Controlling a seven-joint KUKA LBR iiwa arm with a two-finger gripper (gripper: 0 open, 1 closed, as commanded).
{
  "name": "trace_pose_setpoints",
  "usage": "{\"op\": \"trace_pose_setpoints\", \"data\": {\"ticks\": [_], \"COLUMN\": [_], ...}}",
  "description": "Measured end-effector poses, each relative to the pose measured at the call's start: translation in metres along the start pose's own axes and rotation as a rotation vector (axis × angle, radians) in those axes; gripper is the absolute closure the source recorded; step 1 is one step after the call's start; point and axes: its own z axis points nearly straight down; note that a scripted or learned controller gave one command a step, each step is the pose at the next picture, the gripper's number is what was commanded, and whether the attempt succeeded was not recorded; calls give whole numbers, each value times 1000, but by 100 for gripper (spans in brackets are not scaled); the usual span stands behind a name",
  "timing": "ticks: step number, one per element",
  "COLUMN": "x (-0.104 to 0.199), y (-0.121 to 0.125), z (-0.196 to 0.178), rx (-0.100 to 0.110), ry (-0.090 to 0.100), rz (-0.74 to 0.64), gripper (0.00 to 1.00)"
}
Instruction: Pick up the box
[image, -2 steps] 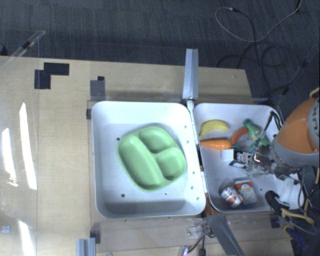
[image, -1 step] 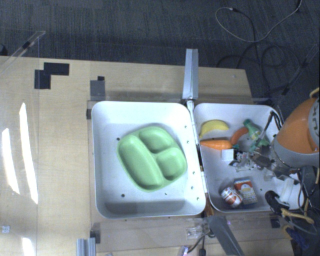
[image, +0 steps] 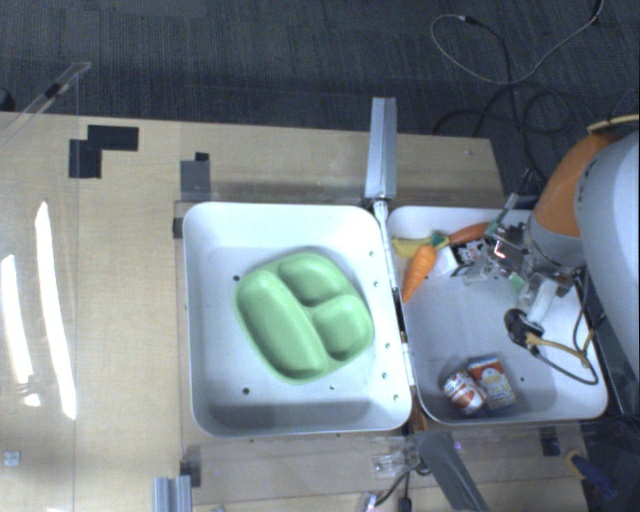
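The box (image: 495, 383) is a small orange-red carton with a white label. It lies flat near the front edge of the right bin (image: 450, 330), touching a small can (image: 462, 392) on its left. My gripper (image: 484, 258) hangs over the back of the same bin, near the carrot, well behind the box. Nothing shows between its fingers. The grey arm with its orange band (image: 562, 190) comes in from the right.
A carrot (image: 418, 271), a yellow item (image: 408, 246) and another orange piece (image: 468, 234) lie at the back of the right bin. A green divided plate (image: 303, 315) sits in the left bin (image: 215, 400). A cable loop (image: 545, 345) hangs from the wrist.
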Motion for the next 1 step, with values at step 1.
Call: {"op": "trace_pose_setpoints", "data": {"ticks": [1], "x": [-15], "y": [-48], "z": [-1], "rx": [-1], "ry": [2], "rz": [-82], "gripper": [0]}}
